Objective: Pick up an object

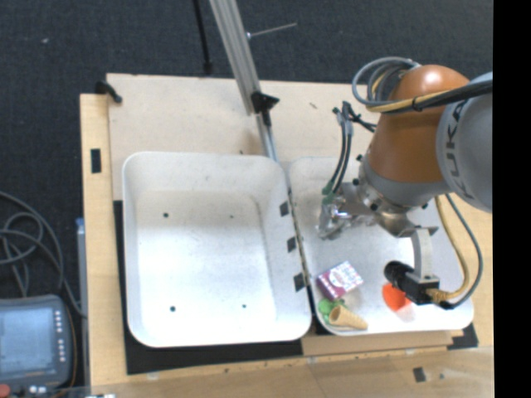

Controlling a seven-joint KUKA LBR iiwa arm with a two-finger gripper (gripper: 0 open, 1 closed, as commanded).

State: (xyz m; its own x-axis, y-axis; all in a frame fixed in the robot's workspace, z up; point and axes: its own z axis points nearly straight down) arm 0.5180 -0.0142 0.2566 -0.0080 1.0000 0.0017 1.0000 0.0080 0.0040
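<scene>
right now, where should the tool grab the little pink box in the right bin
Take the pink box across its two long sides, coming straight down. It lies flat and slightly turned, with bare bin floor above and right; the yellow cone sits close below, so avoid that side.

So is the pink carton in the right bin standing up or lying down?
Lying down: the pink carton rests tilted on the right bin floor, broad patterned face up, beside the yellow cone.

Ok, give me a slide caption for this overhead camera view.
KUKA arm's gripper poised in the right bin above a pink carton, cone and orange piece.
</scene>
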